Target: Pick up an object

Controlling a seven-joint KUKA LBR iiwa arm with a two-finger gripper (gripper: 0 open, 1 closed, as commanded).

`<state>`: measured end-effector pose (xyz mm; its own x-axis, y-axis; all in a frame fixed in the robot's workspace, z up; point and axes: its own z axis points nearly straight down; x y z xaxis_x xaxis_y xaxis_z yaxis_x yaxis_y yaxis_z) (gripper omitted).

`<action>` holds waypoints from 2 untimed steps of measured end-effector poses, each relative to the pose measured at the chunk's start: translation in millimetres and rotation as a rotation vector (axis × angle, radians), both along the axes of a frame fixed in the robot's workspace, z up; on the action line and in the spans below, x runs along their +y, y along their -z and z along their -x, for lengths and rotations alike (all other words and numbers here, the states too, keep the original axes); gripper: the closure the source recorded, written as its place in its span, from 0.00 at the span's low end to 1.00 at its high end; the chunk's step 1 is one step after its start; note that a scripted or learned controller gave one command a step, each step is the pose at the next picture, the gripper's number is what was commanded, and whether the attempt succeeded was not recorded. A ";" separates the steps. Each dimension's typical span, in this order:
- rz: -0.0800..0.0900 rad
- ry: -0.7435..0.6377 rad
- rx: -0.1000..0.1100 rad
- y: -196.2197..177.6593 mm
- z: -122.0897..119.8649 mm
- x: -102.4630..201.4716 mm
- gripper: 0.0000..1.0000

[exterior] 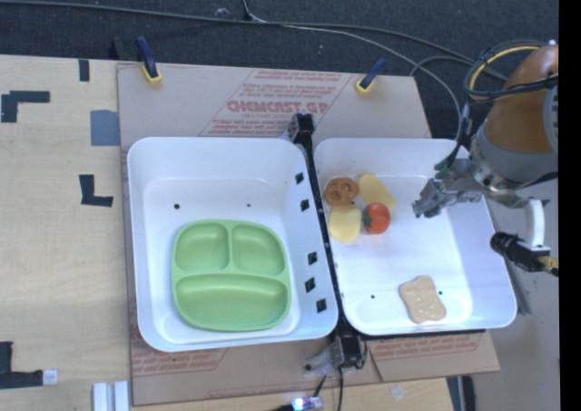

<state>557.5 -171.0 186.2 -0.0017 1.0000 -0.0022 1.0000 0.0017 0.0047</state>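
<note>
Desk carries two bins; jaws [428, 205] above right bin [472, 259], state indiscernible, nothing held. Approach step; next, descend onto tomato [377, 218].

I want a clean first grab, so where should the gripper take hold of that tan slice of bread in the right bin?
Likely from straight above, fingers across the bread slice's narrower width. It lies flat and alone near the right bin's front wall, sides unobstructed.

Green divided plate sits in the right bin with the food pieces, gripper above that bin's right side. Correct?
Not quite. The green divided plate sits in the left bin; the food pieces lie in the right bin, with the gripper above its right side, per the camera view.
</note>
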 end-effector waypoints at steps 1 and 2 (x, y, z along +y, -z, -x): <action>-0.001 0.000 0.001 -42.9 1.5 1.4 1.00; -0.002 0.000 0.003 -64.6 0.7 1.7 1.00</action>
<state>556.8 -169.3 250.7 -0.0018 1.0000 -0.0007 1.0000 0.0018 0.0017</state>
